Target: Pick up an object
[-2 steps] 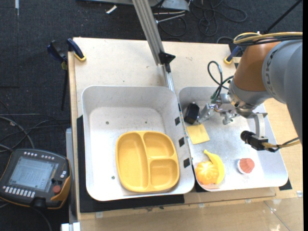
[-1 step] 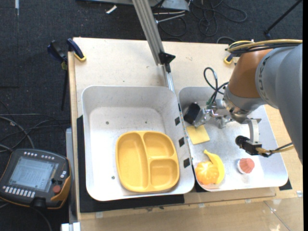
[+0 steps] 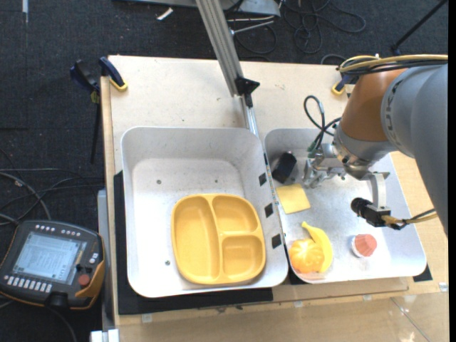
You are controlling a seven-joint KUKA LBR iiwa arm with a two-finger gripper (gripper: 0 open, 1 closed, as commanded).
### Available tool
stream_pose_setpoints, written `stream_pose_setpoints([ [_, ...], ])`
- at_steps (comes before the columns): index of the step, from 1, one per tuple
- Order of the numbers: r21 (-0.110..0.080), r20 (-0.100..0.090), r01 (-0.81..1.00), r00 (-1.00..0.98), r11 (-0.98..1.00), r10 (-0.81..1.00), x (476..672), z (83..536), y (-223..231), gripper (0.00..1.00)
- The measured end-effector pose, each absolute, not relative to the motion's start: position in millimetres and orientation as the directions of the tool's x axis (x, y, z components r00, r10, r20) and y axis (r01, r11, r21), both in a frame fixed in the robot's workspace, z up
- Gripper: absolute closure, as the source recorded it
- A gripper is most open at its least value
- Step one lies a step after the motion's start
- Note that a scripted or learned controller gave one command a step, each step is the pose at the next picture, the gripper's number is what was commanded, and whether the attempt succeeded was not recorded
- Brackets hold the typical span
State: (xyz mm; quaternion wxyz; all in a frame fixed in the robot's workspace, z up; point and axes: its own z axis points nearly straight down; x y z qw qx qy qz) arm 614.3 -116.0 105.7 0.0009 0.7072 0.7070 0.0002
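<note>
My gripper [image 3: 315,175] hangs low over the back left part of the right bin [image 3: 399,258]. A small black object [image 3: 285,166] lies just left of it, close to the bin's left wall. A flat yellow square [image 3: 293,199] rests on the bin floor just in front of and to the left of the gripper. In the near left corner sit a yellow banana [image 3: 320,239] and an orange fruit [image 3: 306,257], touching each other. A small red and white round piece [image 3: 365,245] lies at the near right.
The left bin [image 3: 142,162] holds a yellow divided plate [image 3: 217,238] in its near half. A slanted metal pole [image 3: 222,41] crosses above the back of the bench. The grey arm [image 3: 406,105] covers the right bin's far right corner.
</note>
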Motion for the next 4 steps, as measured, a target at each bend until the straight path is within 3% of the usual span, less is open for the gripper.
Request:
stream_pose_setpoints([
  [3, 0.007, -0.002, 1.0, -0.002, 0.002, 1.0, 603.5, 273.1, -121.9, 1.0],
  [4, -0.001, 0.001, 1.0, -0.007, 0.007, 1.0, 592.4, 272.5, -77.3, 1.0],
])
